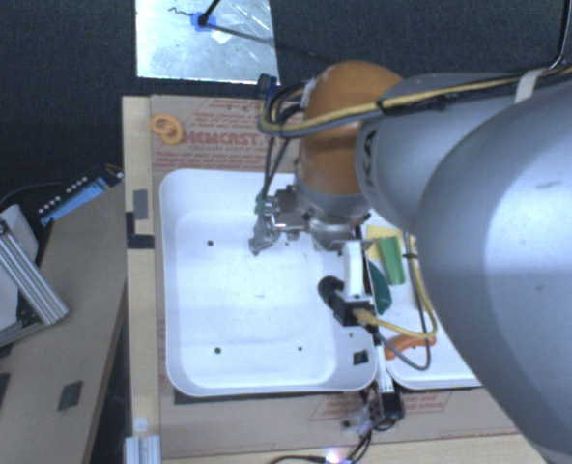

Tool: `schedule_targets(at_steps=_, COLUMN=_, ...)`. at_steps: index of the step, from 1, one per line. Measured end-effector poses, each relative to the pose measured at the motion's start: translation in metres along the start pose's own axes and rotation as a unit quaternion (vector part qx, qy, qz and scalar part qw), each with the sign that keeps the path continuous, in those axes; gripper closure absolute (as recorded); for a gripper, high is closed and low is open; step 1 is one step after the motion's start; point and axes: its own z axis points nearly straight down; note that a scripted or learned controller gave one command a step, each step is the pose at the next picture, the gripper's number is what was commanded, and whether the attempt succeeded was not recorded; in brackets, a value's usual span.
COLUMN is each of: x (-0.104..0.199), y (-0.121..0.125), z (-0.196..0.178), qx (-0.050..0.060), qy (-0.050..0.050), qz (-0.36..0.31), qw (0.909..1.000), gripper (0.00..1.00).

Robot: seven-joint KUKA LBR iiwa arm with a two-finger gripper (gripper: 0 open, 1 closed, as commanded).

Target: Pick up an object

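Observation:
My gripper [260, 238] hangs low over the upper middle of the left white bin [218, 307], under the orange wrist band [339, 133]. No object shows at its tip from this angle. In the right bin [441, 379], just past the shared wall, lie a light green block [390, 257], a dark green piece [379, 296] beneath it, a yellow item [383, 234] above, and an orange curved piece [414, 341] lower down. My grey arm hides most of that bin.
A black fitting with cables [342, 304] hangs from the wrist over the wall between the bins. Printed cardboard [214, 133] lies under the bins. A metal frame [15, 269] stands at the far left.

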Motion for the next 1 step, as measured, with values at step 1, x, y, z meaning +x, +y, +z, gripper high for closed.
schedule_targets(at_steps=1, x=0.0548, y=-0.0169, z=0.1085, qx=0.002, qy=-0.001, qz=0.003, qw=1.0000, gripper=0.00)
